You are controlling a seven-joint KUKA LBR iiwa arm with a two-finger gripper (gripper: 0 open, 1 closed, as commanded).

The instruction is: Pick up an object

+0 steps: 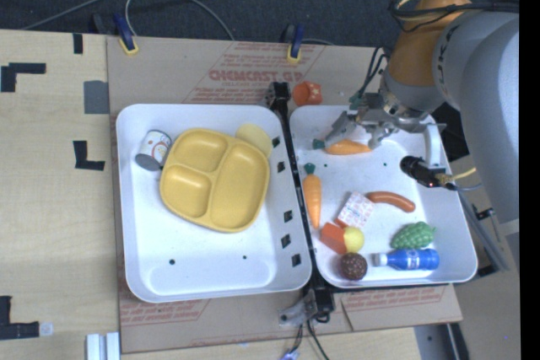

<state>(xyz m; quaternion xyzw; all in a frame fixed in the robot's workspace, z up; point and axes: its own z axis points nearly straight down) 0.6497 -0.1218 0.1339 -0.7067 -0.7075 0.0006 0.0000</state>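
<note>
The claw (348, 133) is low in the right bin (451, 219), its fingers spread apart around the upper end of a smooth orange oblong piece (347, 148) lying on the bin floor. Nothing is lifted yet, so the pick looks to be at the closing stage, with the grasp and the raise left. Other glossy toy foods lie nearby: a tapered carrot (312, 199), a curved sausage (390, 201), knobbly green grapes (413, 234) and a blue bottle (413, 260). The left bin (135, 223) holds a yellow divided plate (214, 179).
</note>
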